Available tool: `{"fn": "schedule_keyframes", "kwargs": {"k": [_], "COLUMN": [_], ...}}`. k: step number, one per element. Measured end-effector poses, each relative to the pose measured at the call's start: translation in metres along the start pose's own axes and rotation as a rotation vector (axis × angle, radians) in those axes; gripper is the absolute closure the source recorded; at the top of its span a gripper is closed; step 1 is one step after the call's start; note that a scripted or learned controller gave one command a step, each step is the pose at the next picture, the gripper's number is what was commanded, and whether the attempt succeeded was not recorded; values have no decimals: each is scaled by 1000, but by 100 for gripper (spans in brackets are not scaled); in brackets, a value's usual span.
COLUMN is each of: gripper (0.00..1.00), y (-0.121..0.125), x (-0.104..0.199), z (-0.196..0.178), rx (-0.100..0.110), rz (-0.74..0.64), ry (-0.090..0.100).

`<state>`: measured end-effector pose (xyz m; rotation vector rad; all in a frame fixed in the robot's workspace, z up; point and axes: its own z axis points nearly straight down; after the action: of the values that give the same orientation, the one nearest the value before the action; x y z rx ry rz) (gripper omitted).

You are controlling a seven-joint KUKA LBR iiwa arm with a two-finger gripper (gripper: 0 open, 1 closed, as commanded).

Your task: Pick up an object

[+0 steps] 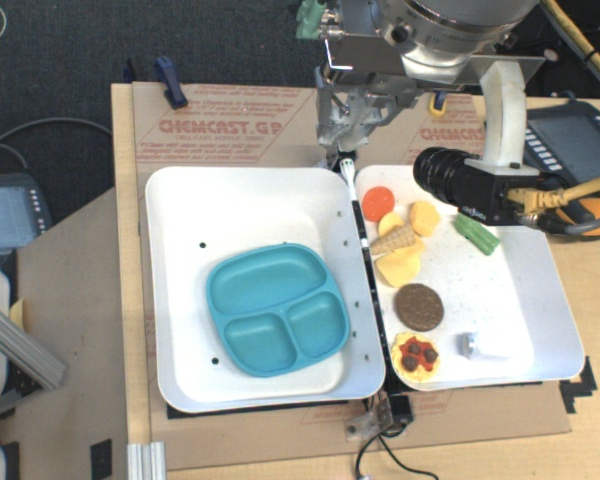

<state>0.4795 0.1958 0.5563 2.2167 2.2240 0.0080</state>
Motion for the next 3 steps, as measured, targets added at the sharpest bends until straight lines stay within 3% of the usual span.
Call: {"fn": "schedule_keyframes", "kwargs": {"k": [3], "gripper": [100], "y": [1], "x": [2], "z": [-31], "rx": [-10], "rz": [-3], "ry": [4]}}
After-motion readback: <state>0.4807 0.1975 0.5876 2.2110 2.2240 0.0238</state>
